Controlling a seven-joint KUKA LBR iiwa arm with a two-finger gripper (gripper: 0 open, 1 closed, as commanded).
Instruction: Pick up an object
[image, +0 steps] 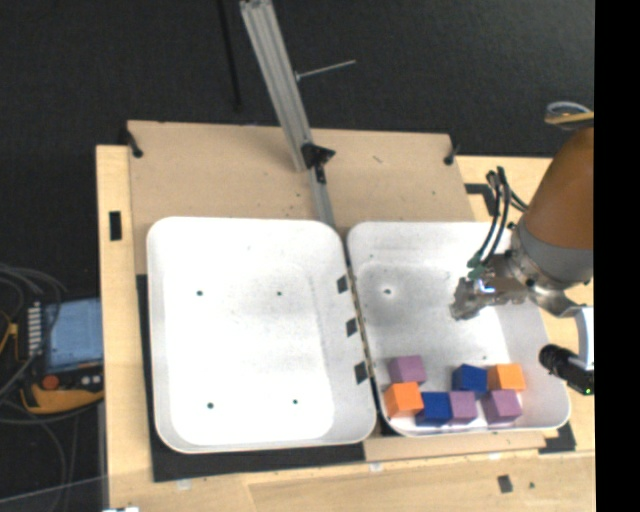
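Observation:
Several small blocks lie along the near edge of the right bin (420, 260): a purple block (406, 369), an orange block (404, 397), a blue block (436, 408), a purple block (463, 405), a blue block (469, 378), an orange block (507, 376) and a purple block (502, 404). My gripper (468, 300) hangs over the middle of the right bin, above and behind the blocks, apart from them. Nothing shows between its fingers.
The left bin (250, 330) sits beside the right one, with black clips along the seam between them. A slanted metal pole (285, 95) rises behind the bins. A blue box and cables (70, 340) lie off the bench at the left.

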